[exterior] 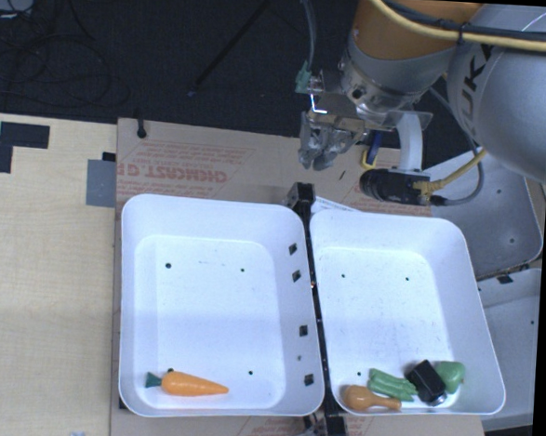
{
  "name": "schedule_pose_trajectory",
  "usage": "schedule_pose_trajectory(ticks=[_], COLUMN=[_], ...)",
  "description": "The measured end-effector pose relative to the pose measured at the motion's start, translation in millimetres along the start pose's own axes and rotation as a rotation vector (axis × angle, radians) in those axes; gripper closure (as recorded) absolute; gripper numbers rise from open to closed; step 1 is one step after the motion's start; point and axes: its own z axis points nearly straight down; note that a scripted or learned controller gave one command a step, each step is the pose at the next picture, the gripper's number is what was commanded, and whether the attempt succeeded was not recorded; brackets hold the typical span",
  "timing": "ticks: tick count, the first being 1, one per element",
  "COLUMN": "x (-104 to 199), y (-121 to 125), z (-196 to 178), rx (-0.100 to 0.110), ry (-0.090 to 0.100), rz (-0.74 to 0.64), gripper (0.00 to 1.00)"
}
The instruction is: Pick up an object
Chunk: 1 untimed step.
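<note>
An orange carrot [194,384] with a green top lies at the front left of the left bin [140,250]. In the front right corner of the right bin [470,273] sit a green bean pod [391,385], a tan pear-shaped piece [369,400], a black block [427,381] and a green piece [451,372], packed close together. My gripper [318,156] hangs high above the bench behind the two bins, near the divider line, far from all of these. Nothing shows between its fingertips.
A black hinge strip [306,299] runs between the bins. Cardboard [211,166] lies under and behind them. The arm's grey body and orange band [408,26] fill the upper right, with cables [444,178] behind the right bin.
</note>
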Motion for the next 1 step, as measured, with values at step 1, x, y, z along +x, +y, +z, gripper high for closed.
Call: schedule_pose_trajectory(ticks=[1], x=[-17.7], y=[-26.2], z=[-46.7], rx=[-0.008], ry=[0.003], rz=[-0.004], gripper=[1.00])
